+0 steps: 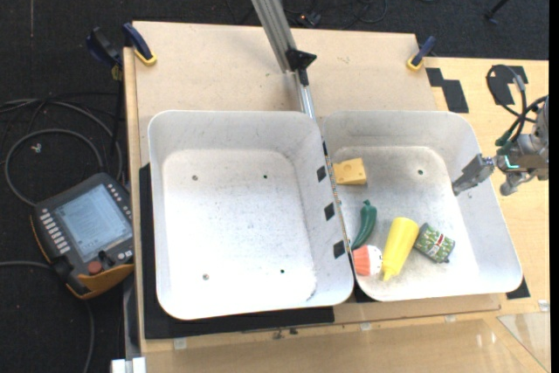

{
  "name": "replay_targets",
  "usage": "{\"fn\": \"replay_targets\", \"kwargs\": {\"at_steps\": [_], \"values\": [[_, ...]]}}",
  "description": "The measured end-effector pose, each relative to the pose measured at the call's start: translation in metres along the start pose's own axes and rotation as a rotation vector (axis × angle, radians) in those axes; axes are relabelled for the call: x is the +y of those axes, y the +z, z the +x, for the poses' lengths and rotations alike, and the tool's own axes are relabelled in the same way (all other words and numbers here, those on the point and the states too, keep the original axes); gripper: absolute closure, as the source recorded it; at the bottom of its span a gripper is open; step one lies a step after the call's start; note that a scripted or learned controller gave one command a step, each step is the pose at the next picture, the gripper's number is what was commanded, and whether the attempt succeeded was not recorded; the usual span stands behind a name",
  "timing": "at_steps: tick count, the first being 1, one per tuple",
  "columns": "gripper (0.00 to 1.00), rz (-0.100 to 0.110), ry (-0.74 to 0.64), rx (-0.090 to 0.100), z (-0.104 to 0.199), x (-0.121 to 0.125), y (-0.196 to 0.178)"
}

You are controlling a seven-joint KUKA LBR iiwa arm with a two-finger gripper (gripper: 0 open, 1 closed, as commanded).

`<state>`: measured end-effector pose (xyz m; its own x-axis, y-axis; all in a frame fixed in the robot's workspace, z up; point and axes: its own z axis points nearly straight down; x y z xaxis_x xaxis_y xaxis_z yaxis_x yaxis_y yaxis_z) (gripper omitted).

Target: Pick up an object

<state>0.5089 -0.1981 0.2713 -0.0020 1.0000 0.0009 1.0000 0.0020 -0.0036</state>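
The right bin [454,131] holds several small objects. A yellow wedge like cheese [351,172] lies near its left wall. A green pepper [364,223] lies below it, beside a yellow cone-shaped piece [398,245]. A red and white object [368,259] rests at the bin's front left corner. A green packet [434,243] lies right of the yellow piece. My gripper [493,173] hangs at the right rim of this bin, above and right of the objects, touching none of them and holding nothing I can see.
The left bin [175,135] sits beside the right one on the wooden bench. A metal pole [266,0] slants down to the divide between the bins. Clamps stand at the bench's far corners. A teach pendant [83,227] lies on the floor at left.
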Motion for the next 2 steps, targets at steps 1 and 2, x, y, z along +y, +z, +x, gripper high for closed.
{"fn": "replay_targets", "kwargs": {"at_steps": [1,2], "values": [[0.0,-0.003,0.001,-0.001,0.0,0.001,-0.002],[0.0,0.002,0.003,0.001,-0.003,0.006,0.06]]}}
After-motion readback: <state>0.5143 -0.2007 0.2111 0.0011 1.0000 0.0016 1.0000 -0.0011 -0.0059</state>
